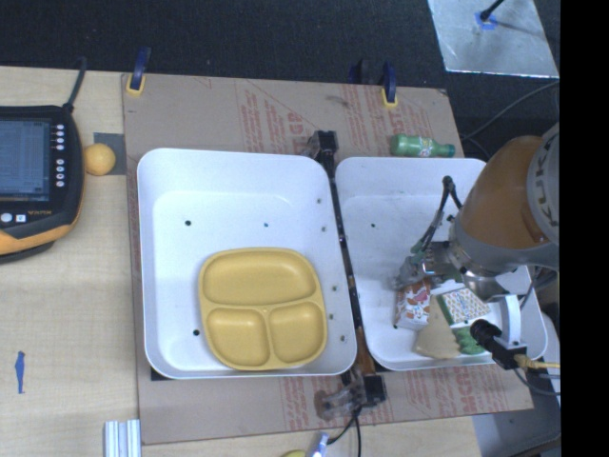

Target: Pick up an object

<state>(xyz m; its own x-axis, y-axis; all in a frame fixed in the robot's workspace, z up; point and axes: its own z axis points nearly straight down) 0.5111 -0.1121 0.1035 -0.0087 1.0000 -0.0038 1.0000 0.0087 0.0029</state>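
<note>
The jaws were down in the right bin, low over a cluster of small packets; whether they were open or closed could not be told. A red and white packet lay just below them, with a patterned card and a tan piece beside it toward the near right corner. The grey arm with its orange band reached in from the right. In the left bin a yellow divided tray rested at the near side. On the desk, a green bottle lay just beyond the right bin, and a handheld pendant sat at the far left.
</note>
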